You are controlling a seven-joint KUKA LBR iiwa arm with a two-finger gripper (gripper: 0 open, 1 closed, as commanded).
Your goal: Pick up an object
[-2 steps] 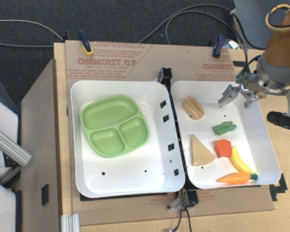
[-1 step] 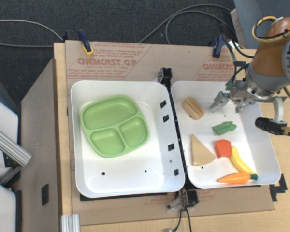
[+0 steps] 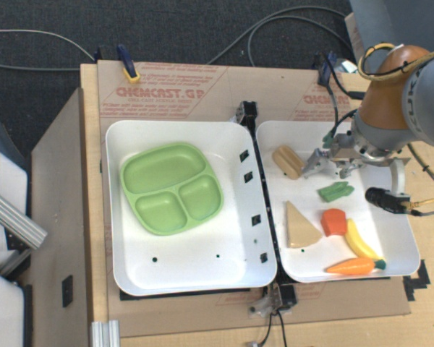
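gripper [image 3: 330, 166]: over the back half of the right bin [image 3: 394, 223], fingers [image 3: 310, 166] look spread w/ bare white floor between them, nothing pinched. Wrist covers its top, so not 100% on the finger shape.
green piece [image 3: 335, 191]: just in front of the gripper, roughly mid-bin. Can't tell if they touch, and it's too small/blurry to say what it is.
tan roll [image 3: 288, 162]: back-left part of the right bin, just beside the left finger. Looks apart from it, but it's close.
cream wedge [image 3: 301, 225]: along the left wall, front half, point facing back.
red block [image 3: 334, 222]: right up against the wedge's right side.
banana [image 3: 362, 241]: near the front-right corner, top end by the block.
carrot [image 3: 354, 267]: lying along the front rim, its green end at the banana's lower tip.
left bin [image 3: 202, 262]: has a green divided plate [image 3: 172, 188], nearer the back-left corner.
arm: cut off by the right edge of the view.
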